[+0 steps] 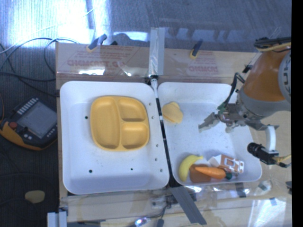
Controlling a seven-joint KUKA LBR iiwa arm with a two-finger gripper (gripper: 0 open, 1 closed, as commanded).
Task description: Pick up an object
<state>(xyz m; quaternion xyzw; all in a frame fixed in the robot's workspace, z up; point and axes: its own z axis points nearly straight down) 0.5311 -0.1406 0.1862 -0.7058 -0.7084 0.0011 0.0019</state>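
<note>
The arm reaches in from the right, its gripper point(218, 121) hanging over the right bin point(208, 91) with the fingers spread apart and nothing between them. Below it, along the bin's near edge, a banana point(188, 163), a carrot point(209, 172) and a small carton point(230, 164) lie bunched together — touching. A pale yellow piece point(172, 112) sits by the divider. In the left bin point(75, 174) rests a yellow sectioned tray point(120, 122)
</note>
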